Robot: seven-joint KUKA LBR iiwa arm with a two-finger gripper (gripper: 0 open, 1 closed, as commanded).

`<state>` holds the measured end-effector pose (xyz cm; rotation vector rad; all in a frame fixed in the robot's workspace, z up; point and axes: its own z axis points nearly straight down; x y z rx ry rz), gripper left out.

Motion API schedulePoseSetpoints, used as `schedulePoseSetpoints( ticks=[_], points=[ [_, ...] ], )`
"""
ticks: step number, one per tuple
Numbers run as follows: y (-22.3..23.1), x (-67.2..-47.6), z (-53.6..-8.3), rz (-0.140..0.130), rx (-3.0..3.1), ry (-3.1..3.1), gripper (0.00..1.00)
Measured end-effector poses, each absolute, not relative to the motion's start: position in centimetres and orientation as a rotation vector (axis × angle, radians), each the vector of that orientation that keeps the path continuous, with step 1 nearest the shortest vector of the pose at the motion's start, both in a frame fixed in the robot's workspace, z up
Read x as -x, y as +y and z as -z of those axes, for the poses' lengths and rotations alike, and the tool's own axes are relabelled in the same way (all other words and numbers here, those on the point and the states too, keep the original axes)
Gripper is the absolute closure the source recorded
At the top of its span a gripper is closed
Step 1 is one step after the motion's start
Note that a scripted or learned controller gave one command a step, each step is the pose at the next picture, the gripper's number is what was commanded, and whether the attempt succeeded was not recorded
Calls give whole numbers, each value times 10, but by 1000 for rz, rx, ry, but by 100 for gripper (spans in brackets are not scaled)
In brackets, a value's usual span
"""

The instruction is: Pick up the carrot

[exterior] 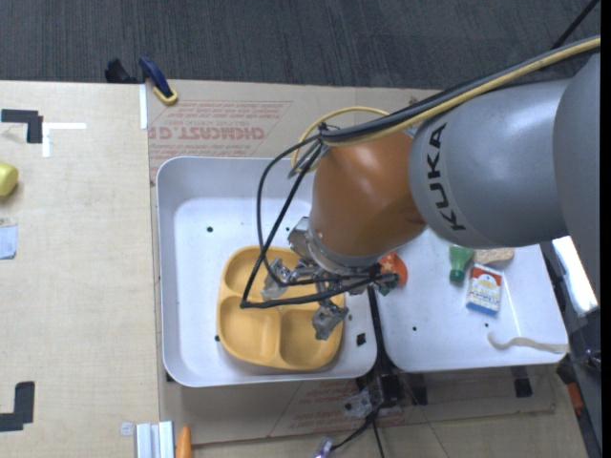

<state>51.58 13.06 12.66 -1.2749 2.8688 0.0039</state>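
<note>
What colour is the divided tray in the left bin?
Yellow-orange tray, clearest in the camera view.

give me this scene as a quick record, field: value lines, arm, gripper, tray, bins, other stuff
arm: grey KUKA arm, orange band, reaching in from the right
gripper: gripper low over the yellow tray
tray: yellow divided tray in the left bin
orange item: small orange-red object near the wall between the bins, partly hidden, possibly the carrot
right bin: right bin holds a green object and a small carton
</note>
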Motion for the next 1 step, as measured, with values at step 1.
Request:
schedulePoseSetpoints(
  ticks=[1],
  points=[
    [131,-517,-136,-4,1273,2865,100]
  ],
)
